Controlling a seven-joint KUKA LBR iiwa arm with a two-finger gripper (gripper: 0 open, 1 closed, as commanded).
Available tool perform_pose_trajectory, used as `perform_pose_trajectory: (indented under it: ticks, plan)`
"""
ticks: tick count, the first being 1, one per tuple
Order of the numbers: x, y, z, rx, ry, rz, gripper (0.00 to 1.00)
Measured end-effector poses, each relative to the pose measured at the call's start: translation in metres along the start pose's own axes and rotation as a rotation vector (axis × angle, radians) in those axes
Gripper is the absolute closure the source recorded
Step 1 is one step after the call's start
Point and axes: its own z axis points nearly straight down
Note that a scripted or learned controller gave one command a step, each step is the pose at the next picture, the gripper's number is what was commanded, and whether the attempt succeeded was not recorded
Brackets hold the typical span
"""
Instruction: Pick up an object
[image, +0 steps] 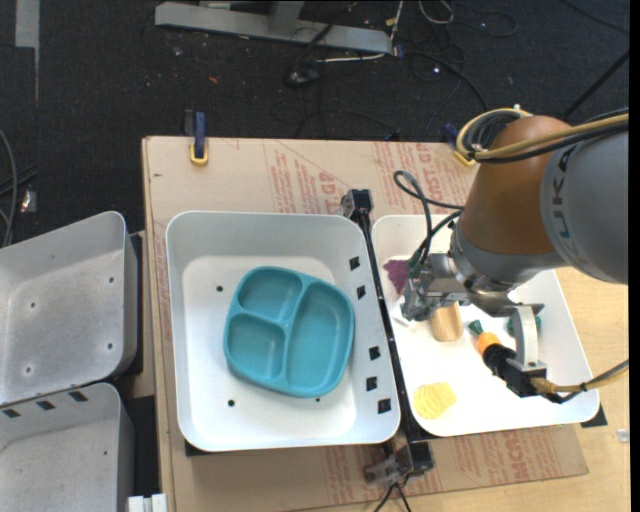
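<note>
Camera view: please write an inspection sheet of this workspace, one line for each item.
Surface: board bearing two white bins.
Job's things: teal divided plate in left bin; yellow piece, tan cylinder, purple item in right bin.
Clutter: blue-yellow clamp at board's far edge.
Grippers: gripper low over right bin, beside the cylinder.
Cables: black cables along the arm; more on floor.
Surroundings: dark floor; spare white trays at left.

Right bin crowded, left bin roomier

I see the arm (540, 200) covering the right bin (575, 400); a teal plate (290, 330) fills the left bin's (190, 300) middle.
</note>
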Motion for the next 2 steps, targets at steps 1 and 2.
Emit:
perform_pose_trajectory:
  ticks: [1, 2]
  plan:
    - [0.056, 0.022, 0.007, 0.001, 0.000, 0.000, 1.00]
    - [0.107, 0.049, 0.012, 0.001, 0.000, 0.000, 1.00]
